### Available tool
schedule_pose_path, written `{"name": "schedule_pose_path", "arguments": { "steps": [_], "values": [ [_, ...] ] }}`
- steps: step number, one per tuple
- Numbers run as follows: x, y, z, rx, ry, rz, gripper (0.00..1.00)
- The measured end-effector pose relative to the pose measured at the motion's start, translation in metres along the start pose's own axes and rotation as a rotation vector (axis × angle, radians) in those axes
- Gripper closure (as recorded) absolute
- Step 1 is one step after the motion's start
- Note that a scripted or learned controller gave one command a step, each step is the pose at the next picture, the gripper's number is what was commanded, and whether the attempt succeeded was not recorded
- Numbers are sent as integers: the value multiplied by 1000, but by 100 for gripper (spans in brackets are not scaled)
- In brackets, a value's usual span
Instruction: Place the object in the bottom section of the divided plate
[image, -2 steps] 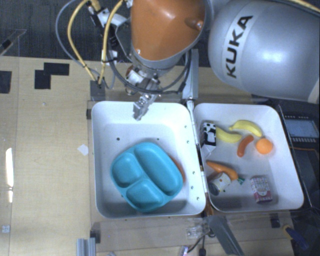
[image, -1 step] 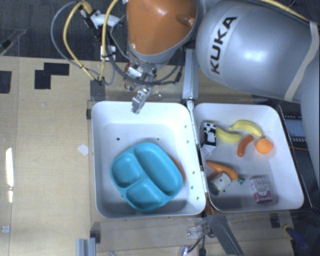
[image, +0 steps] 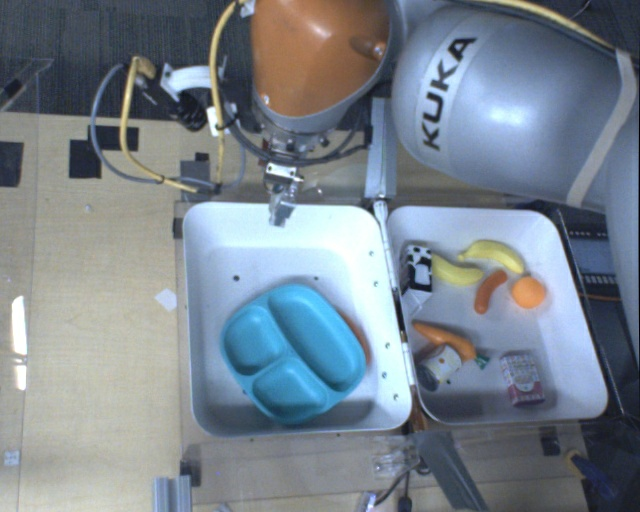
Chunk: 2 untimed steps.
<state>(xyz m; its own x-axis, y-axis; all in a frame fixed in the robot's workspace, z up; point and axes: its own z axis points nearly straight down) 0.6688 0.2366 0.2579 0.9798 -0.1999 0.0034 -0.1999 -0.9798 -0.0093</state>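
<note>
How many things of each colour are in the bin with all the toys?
In the right bin:
Yellow: 1, a banana
Orange: 3, a ball, a sausage shape, a carrot
Black and white: 1, a small toy
Pinkish: 1, a small can
Greyish: 1, a small thing I cannot name
Total: 7

Arm: grey KUKA arm (image: 500, 100) sweeps in from the right, high across the top.
Wrist: orange band (image: 315, 50) faces the camera.
Hand: hand (image: 282, 205) points downward, nothing between its fingers.
</note>
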Motion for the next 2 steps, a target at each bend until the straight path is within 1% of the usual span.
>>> {"name": "schedule_pose_path", "arguments": {
  "steps": [1, 2],
  "values": [
    [2, 12, 79, -2, 0, 386, 100],
    [0, 1, 107, -1, 1, 706, 100]
  ]
}}
